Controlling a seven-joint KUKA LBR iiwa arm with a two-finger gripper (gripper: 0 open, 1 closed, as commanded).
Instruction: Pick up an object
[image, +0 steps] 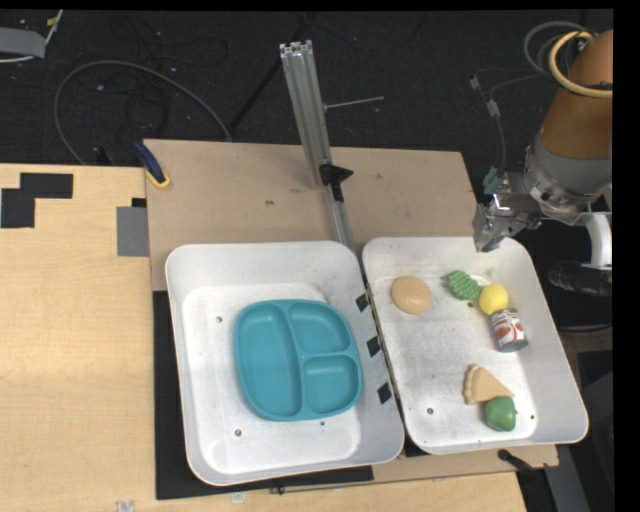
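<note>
I'm hovering the gripper (492, 232) at the right bin's (440, 420) upper edge, right of frame; can't tell jaws' state. Nearest targets, green piece (461, 285) and yellow ball (493, 298), are sitting just below. Centring before descending.

I read no legible text from this station; the small can (508, 330) in the right bin (440, 400) carries a red and white label, its print too small to make out.
</note>
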